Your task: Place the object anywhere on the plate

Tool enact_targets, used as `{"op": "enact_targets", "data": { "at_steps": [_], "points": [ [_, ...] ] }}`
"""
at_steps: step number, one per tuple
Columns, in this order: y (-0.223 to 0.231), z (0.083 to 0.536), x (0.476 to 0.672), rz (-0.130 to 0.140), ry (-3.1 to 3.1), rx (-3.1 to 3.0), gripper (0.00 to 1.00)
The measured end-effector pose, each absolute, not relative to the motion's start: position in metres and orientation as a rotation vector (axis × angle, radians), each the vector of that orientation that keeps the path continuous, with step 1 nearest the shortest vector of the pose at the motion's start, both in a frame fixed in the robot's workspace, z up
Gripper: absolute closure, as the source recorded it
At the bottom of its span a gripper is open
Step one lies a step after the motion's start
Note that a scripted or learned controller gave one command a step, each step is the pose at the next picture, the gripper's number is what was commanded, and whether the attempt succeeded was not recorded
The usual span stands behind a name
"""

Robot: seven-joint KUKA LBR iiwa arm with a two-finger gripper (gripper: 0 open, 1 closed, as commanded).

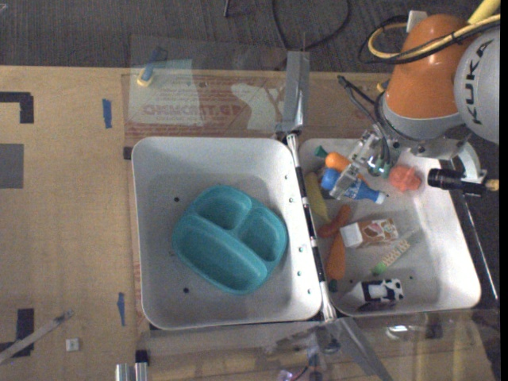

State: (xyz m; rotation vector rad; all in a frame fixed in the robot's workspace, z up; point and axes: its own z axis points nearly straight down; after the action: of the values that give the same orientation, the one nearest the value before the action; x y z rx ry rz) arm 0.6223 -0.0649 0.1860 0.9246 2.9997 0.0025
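Observation:
A teal divided plate (230, 240) lies in the left white bin (159, 157), with nothing on it. My gripper (351, 178) hangs over the upper left part of the right bin (448, 280). It is low, right above a blue bottle-like toy (368, 194) and beside a small orange piece (336, 161). The wrist hides what is directly under it, so I cannot tell whether it holds anything.
The right bin also holds a red-orange toy (406, 178), a yellow piece (316, 197) along its left wall, a carrot (337, 259), a small brown-and-white carton (371, 232) and a black-and-white cow toy (382, 290). A metal divider (305, 213) separates the bins.

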Motion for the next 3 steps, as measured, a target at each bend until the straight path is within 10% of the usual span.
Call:
{"op": "enact_targets", "data": {
  "at_steps": [1, 2, 3],
  "points": [
    [-0.066, 0.197, 0.624, 0.006, 2.992, 0.925, 1.00],
    [-0.066, 0.198, 0.624, 0.006, 2.992, 0.925, 0.00],
    [0.018, 0.144, 0.607, -0.014, 2.984, 0.879, 0.00]
  ]
}}
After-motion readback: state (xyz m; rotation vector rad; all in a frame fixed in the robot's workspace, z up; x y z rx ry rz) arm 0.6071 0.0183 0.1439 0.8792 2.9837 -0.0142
